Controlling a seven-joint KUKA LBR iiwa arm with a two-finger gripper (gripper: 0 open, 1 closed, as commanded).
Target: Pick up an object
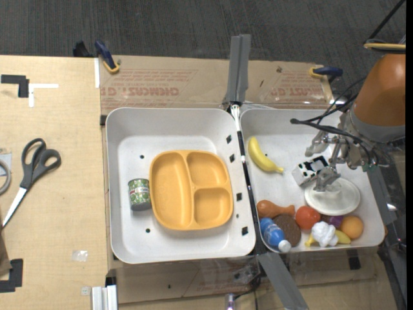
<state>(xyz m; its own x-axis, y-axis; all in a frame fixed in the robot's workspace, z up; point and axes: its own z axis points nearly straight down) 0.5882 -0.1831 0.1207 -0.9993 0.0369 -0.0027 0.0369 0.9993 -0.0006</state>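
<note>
Two bins: side by side
Gripper: over right bin, above white plate
Fingers: state cannot be told

Tool hovers over the white plate in the right bin (banana nearby); yellow tray and can left.

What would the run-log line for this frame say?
gripper: above white plate, right bin | grasp: none seen | banana: untouched | left bin: yellow tray, can
</note>
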